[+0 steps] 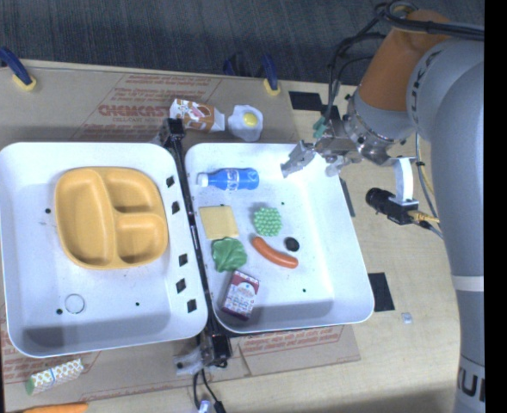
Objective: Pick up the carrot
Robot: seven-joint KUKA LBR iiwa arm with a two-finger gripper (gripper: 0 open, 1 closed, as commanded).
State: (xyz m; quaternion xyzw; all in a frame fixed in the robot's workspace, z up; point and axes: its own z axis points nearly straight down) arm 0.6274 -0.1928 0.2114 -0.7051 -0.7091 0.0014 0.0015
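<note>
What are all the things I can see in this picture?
Yellow tray: one, three sections, in the left bin.
Blue bottle: one, lying at the back of the right bin.
Yellow cheese slice: one, below the bottle.
Green peas: one bunch, middle of the right bin.
Carrot: one, orange, lying below the peas.
Green leaf: one, left of the carrot.
Red carton: one, near the right bin's front.
Brown carton: one, behind the bins.
Egg: one, white and yellow, beside the brown carton.
Gripper: one, grey, over the right bin's back right corner.
</note>
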